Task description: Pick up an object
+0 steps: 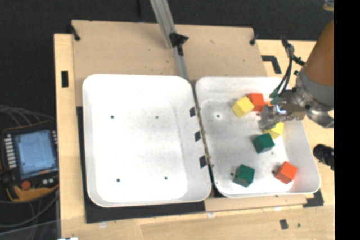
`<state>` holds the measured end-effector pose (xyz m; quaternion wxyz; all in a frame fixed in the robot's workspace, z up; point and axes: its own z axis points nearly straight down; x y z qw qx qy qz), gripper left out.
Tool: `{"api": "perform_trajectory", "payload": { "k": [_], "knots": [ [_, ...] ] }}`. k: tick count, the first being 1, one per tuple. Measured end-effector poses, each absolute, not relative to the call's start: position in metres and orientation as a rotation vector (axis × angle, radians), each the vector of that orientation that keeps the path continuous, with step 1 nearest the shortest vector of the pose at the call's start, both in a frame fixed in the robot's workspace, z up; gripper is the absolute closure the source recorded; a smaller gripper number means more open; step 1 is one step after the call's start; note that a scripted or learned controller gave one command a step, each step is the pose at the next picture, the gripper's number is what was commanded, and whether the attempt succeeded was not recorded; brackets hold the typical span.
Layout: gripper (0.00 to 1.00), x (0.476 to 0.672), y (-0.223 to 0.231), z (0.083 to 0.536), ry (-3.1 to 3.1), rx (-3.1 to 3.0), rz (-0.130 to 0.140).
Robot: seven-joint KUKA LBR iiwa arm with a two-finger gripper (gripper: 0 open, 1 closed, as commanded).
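Yellow block (275, 130) in the right bin (225, 177) looks like the target: it sits just under the gripper (274, 114), partly covered by it, with only its near-right corner showing. Jaws: can't tell their state from this angle, the wrist body blocks them. Nothing visibly held.

Right bin contents, 6 blocks:
- yellow cube (242, 106) far-left of the gripper, touching or almost touching an orange block (256, 100) on its right
- the partly hidden yellow block under the tool
- green block (263, 143) just near of that yellow one, possibly touching it, can't say for sure
- second green block (244, 175) near the bin's near edge
- second orange block (286, 172) at the near-right corner

Left bin (140, 137) holds no blocks. The arm (320, 70) comes in from the right, orange band above the wrist.

Step, my read: the approach or descent onto the yellow block, grasp not confirmed. Can't judge tool height over the bin floor from 1 slanted view.

Next move needs: jaws straddling the yellow block cleanly, without catching the green block just near of it. That clearance is tight, so a nudge or a double contact is the likely failure. Then close, lift straight up, and check that the block rises with the tool before calling it a pick.
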<state>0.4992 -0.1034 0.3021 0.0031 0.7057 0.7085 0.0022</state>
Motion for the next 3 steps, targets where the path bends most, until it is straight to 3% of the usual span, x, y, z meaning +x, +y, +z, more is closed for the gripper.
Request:
{"api": "perform_trajectory", "payload": {
  "k": [3],
  "knots": [
    [1.0, 0.515, 0.043, 0.265, 2.23, 2.216, -0.003]
  ]
}}
